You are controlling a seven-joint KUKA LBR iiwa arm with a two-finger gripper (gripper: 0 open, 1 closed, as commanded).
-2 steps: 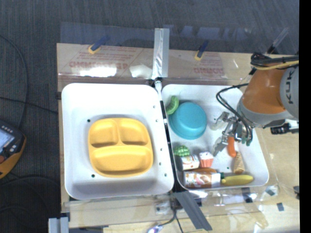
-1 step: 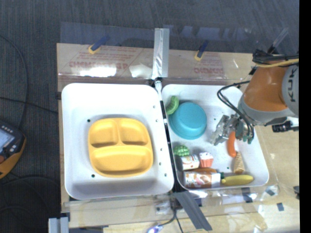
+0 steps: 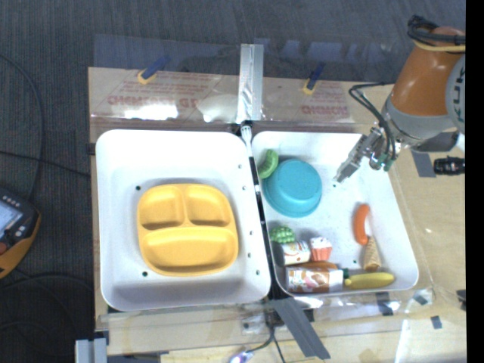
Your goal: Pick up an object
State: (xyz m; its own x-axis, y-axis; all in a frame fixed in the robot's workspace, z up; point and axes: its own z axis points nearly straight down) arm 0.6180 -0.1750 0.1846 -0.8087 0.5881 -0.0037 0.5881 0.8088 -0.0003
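1. Tabletop (image 3: 113, 100): carries two white bins side by side, with a metal divider post at the seam.
2. Left bin (image 3: 113, 203): holds a yellow sectioned tray (image 3: 187, 229), flat in the middle. Large, probably awkward for a two-finger grasp.
3. Right bin (image 3: 404, 248): all the small candidates sit here, mostly crowded along the near wall.
4. Blue bowl (image 3: 296, 187): in the far-left part of the right bin, touching a green item (image 3: 268, 162) at the divider side.
5. Hand (image 3: 354, 162): hangs over the far-right part of the right bin, near the bowl, tilted toward it. It carries nothing; can't tell whether it's open or closed.
6. Carrot (image 3: 362, 223): lies alone, with bare floor around it. Likely the easiest pick.
7. Near-wall cluster: bottle (image 3: 314, 279), banana (image 3: 369, 280), cupcake (image 3: 321, 246), green vegetable (image 3: 283, 235), cone (image 3: 371, 256). They touch one another, so fingers would have little room.
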